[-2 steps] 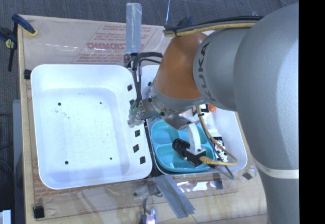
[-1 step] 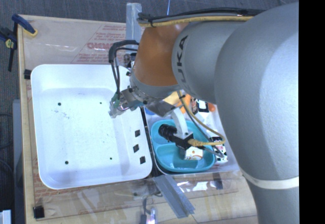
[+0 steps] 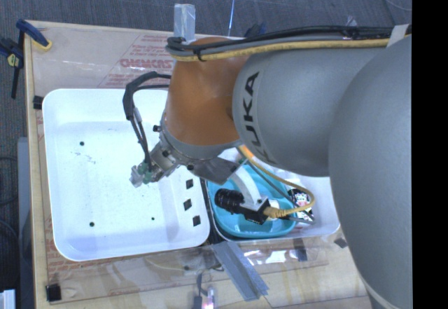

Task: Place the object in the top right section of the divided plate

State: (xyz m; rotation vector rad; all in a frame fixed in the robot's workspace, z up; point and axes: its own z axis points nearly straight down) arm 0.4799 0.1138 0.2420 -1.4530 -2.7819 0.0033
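The arm (image 3: 301, 111) stretches in low over both bins, gripper (image 3: 143, 174) down over the left bin (image 3: 77, 160); can't tell its state. Blue divided plate (image 3: 241, 227) sits behind it, under the wrist.

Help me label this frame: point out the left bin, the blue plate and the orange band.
left bin (image 3: 91, 181), camera view, on its bare white floor.
blue plate (image 3: 241, 227), camera view, on its visible blue surface beneath the arm.
orange band (image 3: 203, 97), camera view, on the middle of the orange section above the wrist.
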